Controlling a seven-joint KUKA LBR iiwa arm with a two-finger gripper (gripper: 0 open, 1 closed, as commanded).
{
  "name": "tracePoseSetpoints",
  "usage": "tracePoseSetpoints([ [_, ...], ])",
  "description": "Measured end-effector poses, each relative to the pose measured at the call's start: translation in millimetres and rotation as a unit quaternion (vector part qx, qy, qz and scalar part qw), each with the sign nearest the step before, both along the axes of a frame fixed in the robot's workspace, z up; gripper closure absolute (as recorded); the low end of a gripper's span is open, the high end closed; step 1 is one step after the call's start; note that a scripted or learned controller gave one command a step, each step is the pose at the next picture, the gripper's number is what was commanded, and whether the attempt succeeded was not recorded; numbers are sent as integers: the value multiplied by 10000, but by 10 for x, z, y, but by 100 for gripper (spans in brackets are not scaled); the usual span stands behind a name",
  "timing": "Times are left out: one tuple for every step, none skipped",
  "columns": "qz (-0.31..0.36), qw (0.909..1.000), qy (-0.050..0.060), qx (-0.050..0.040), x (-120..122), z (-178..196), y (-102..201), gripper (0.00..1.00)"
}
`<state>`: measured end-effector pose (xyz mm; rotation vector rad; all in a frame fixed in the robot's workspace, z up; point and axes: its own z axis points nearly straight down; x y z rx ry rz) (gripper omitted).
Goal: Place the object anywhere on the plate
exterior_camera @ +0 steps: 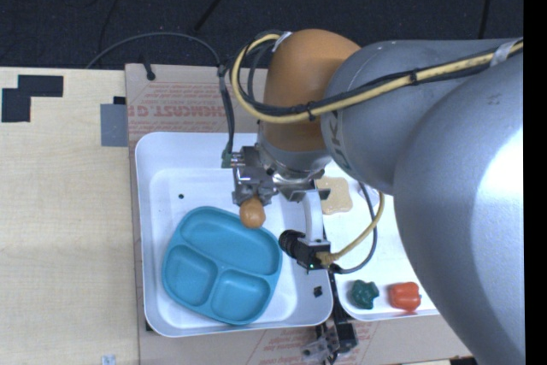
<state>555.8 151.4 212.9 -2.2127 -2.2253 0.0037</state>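
Note:
A blue divided plate [220,267] lies in the left white bin [158,184]. My gripper [253,203] hangs over the plate's far right rim, pointing down from under the orange band [299,90]. A small round tan-brown object [252,214] sits between its fingertips, just above the plate's edge. The fingers are shut on it. The wrist hides much of the gripper body.
The right bin holds a tan bread-like slice [337,197], a dark green item [365,293] and an orange-red pepper [404,296]. The grey arm covers most of the right bin. A black clip [299,248] on a cable hangs beside the plate's right edge.

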Motion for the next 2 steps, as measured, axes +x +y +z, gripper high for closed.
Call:
tracePoseSetpoints([
  [-7,10000,-10,1,156,64,418,100],
  [-11,10000,1,-11,147,60,401,0],
])
